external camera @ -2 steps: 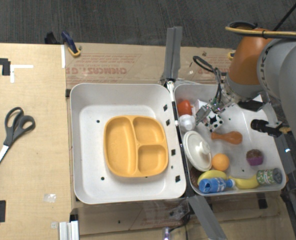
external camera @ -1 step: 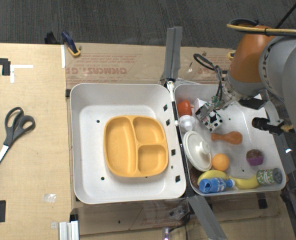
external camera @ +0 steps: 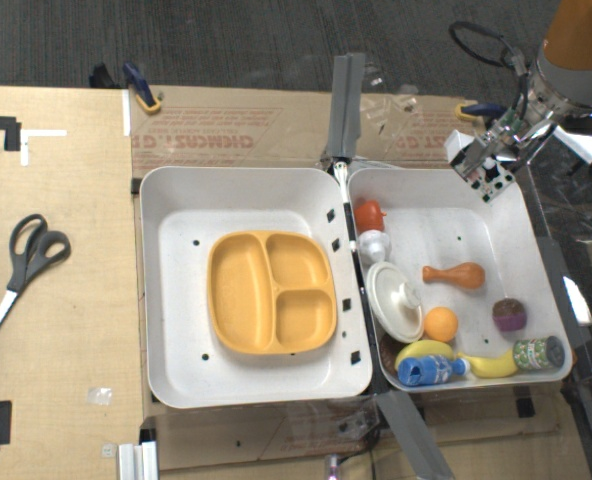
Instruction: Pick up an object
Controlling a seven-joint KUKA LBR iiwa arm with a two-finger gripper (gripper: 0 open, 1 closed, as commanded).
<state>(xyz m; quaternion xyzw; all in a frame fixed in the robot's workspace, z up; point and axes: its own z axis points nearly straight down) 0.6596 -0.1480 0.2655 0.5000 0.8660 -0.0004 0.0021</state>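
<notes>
My gripper (external camera: 486, 171) hangs over the far right corner of the right bin (external camera: 476, 228), above its rim, with nothing seen between its fingers. Below it in that bin lie an orange drumstick-shaped toy (external camera: 454, 275), an orange ball (external camera: 440, 323), a purple object (external camera: 509, 314), a white lid-like dish (external camera: 394, 301), a red and white item (external camera: 370, 226), a banana (external camera: 466, 359), a blue bottle (external camera: 428, 370) and a green can (external camera: 538, 353). A yellow divided plate (external camera: 272, 291) lies in the left bin (external camera: 176, 268).
Scissors (external camera: 21, 263) lie on the wooden bench at the left. A grey divider bar (external camera: 344, 118) runs up between the bins. Cardboard (external camera: 226, 133) lies behind the left bin, with a blue clamp (external camera: 141, 86) at its corner.
</notes>
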